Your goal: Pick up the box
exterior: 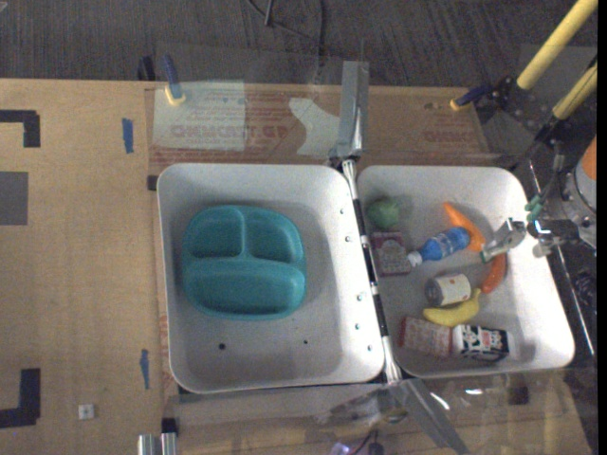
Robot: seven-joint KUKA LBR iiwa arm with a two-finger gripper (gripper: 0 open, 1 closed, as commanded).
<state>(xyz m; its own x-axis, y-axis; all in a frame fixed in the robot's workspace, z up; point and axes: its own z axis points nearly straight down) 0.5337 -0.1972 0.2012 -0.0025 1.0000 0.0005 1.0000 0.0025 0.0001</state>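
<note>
Currently, camera view: box (452, 338) lies flat near front edge of right bin (555, 344), just below banana (452, 313) & can (449, 287). Gripper (504, 238) hovers up-right of banana, near carrot (493, 273); can't tell if claw's apart or together. Teal tray (245, 262) well left of banana, in left bin (180, 349).
</note>
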